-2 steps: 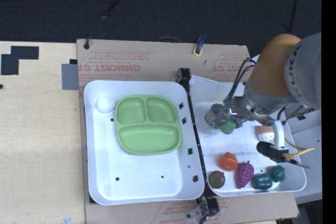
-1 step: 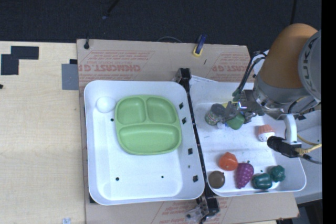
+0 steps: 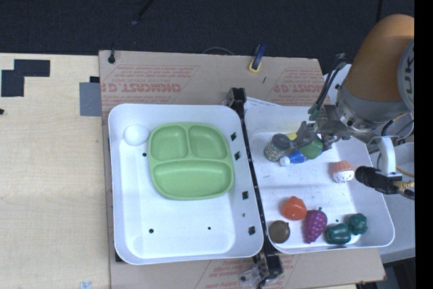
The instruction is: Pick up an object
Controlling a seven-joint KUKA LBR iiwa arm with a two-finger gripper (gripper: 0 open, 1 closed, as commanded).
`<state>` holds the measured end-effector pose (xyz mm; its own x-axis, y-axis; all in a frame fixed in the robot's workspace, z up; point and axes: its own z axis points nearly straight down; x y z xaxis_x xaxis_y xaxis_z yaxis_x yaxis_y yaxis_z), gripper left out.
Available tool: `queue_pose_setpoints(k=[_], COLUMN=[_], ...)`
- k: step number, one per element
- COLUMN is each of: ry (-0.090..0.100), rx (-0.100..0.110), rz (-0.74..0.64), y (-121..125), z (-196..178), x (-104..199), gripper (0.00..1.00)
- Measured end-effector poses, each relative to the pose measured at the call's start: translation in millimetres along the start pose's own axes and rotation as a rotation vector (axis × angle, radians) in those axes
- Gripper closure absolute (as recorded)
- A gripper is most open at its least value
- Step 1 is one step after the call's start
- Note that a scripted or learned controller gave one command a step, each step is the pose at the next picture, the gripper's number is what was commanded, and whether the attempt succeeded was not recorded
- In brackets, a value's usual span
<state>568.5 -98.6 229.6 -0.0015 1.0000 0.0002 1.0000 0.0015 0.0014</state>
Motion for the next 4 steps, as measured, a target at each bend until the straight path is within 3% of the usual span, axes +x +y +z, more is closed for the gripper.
queue_pose_setpoints(k=[2,3,4], ry=[0.003,0.002,-0.001], rx=[0.006,0.006,0.006], rz=[-0.004,-0.002,0.001], y=[-17.3,-29.4,-34.9], z=[-1.9,-5.9,-3.6], x=[123.0,165.2,159.2], gripper=[1.0,1.0,1.0])
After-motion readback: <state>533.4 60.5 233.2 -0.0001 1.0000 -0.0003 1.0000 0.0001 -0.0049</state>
